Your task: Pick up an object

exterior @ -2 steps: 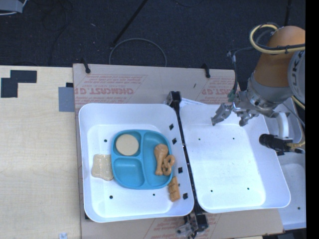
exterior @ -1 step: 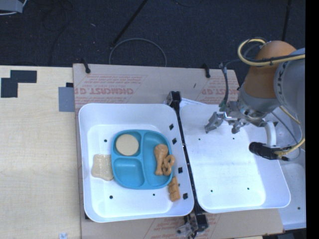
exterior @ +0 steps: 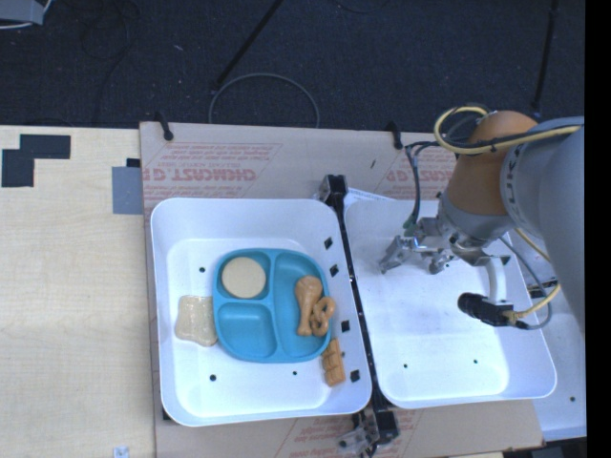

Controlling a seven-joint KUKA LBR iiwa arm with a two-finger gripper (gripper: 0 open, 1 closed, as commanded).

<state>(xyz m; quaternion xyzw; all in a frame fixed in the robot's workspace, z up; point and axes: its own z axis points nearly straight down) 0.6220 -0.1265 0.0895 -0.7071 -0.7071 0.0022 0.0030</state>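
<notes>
My gripper [exterior: 416,259] hangs over the back of the right bin [exterior: 449,370], its two metal fingers [exterior: 391,257] spread open with nothing between them. The objects lie in the left bin [exterior: 181,227]. A blue divided plate [exterior: 250,337] holds a round tan cookie [exterior: 243,277] in its back left section and a brown pretzel-like piece [exterior: 313,305] in its right section. A pale toast-like slab [exterior: 196,320] lies left of the plate. A small brown chunk [exterior: 333,363] lies at the plate's front right, near the divider.
A black divider rail [exterior: 348,284] runs between the two bins. The grey arm with its orange band [exterior: 487,175] fills the right bin's back right corner. A black connector on a yellow cable [exterior: 487,308] hangs over the right bin's right side.
</notes>
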